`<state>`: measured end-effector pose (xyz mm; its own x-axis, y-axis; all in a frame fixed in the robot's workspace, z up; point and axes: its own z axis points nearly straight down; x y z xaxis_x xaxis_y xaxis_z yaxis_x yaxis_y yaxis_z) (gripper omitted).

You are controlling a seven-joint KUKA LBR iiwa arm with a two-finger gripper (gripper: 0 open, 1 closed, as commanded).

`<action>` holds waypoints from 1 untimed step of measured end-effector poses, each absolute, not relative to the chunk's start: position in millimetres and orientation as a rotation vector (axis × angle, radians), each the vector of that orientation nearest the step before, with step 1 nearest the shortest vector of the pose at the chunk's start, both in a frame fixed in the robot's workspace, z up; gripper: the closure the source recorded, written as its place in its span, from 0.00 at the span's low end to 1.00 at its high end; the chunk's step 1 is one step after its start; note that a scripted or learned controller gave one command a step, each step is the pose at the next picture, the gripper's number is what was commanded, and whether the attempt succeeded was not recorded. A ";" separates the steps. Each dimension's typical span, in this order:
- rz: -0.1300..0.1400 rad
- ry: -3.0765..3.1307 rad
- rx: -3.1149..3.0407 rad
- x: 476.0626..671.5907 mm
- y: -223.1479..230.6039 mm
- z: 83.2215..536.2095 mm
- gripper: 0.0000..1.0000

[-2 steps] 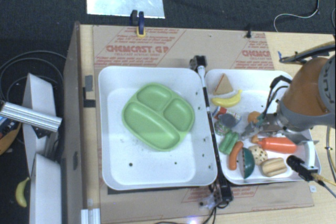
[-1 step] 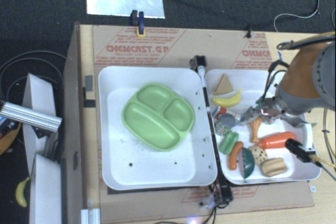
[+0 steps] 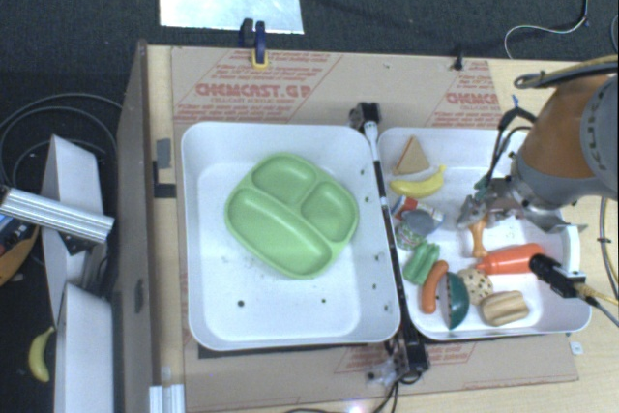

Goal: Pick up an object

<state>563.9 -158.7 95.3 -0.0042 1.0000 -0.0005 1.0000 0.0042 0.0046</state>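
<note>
Bins are sitting side by side at mid-frame: the left bin (image 3: 208,305) is carrying a green divided plate (image 3: 292,214), and the right bin (image 3: 455,142) is holding a crowd of toy food. The arm (image 3: 571,135) is reaching in from the right, its gripper (image 3: 481,206) hanging low over the right bin's middle, just above a carrot (image 3: 511,258); whether it is gripping anything is unclear. A banana (image 3: 422,183), a sandwich wedge (image 3: 412,156), a green pod (image 3: 422,262), a sausage (image 3: 433,286) and a bread roll (image 3: 504,307) are lying close around it.
</note>
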 end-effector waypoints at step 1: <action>0.012 2.228 2.204 614.6 -69.7 189.6 1.00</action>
